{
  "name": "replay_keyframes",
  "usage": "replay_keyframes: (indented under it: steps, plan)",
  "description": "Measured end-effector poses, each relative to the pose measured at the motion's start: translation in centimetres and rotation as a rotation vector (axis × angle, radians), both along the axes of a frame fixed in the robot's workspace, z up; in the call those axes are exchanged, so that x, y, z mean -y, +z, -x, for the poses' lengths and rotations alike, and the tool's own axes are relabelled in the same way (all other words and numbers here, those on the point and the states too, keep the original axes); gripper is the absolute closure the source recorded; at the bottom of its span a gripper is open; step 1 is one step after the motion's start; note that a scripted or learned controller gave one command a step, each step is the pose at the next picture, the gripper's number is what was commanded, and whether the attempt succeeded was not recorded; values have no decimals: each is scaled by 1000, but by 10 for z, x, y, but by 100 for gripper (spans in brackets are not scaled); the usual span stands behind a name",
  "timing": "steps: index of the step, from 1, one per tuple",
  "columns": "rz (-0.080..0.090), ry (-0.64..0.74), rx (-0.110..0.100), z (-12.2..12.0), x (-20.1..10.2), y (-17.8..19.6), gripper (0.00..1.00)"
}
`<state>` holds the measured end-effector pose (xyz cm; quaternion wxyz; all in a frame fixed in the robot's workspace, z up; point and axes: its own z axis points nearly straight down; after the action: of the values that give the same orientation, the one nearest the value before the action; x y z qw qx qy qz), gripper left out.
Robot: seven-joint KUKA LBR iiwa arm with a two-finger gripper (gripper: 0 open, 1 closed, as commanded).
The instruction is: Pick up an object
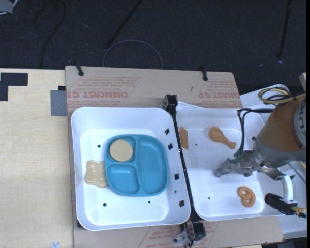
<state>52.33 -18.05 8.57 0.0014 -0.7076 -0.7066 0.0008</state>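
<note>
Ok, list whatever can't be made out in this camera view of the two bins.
- Gripper: too small and blurred in the camera view to judge its state or whether it touches the right bin floor.
- Arm: cut off by the right edge.
- Right bin's right wall: hidden behind the arm.
- Cookie: partly tucked against the blue tray, so whether they overlap is unclear.
- Strip by the divider: too small to identify.

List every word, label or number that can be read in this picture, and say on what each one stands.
"CHEMCAST": red print, upside down, on the cardboard sheet behind the left bin.
The same red print, upside down, behind the right bin; its smaller lines are too blurred to read.
Red print on the cardboard's front edge: too blurred to read.
</note>
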Motion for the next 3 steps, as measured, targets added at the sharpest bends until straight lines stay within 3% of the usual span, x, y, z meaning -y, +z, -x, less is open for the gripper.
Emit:
replay_keyframes:
  steps: [1,3]
  plan:
    - [0,-4,1,0,1,13,100]
    - [1,3,5,-6,4,127,100]
